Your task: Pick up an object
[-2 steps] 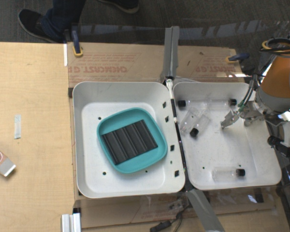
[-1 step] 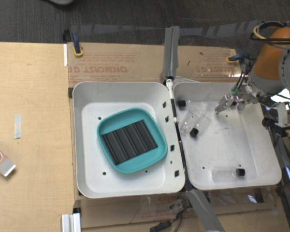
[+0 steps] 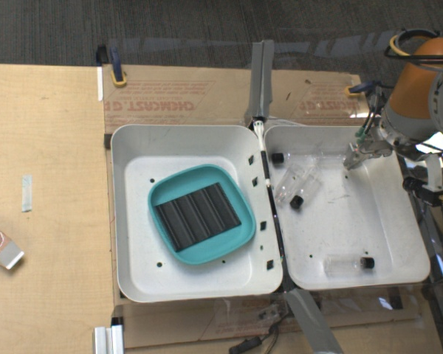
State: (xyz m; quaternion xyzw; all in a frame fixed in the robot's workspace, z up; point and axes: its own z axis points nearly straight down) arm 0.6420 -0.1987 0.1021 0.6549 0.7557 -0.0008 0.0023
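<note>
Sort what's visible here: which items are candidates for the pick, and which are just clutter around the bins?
Job-related:
- gripper, over the right bin
- clear bottles with black caps in that bin
- teal tray with dark ribbed insert in the left bin

Lying about:
- small packet on the bench
- clamps on the cardboard

bench (image 3: 44,139): tan top | two white bins side by side, touching at the middle: left bin (image 3: 129,220), right bin (image 3: 399,234) | cardboard sheet (image 3: 177,98) along the far edge behind both bins | small pale strip (image 3: 26,194) near the left edge | red-and-white packet (image 3: 0,246) at the left edge
</note>
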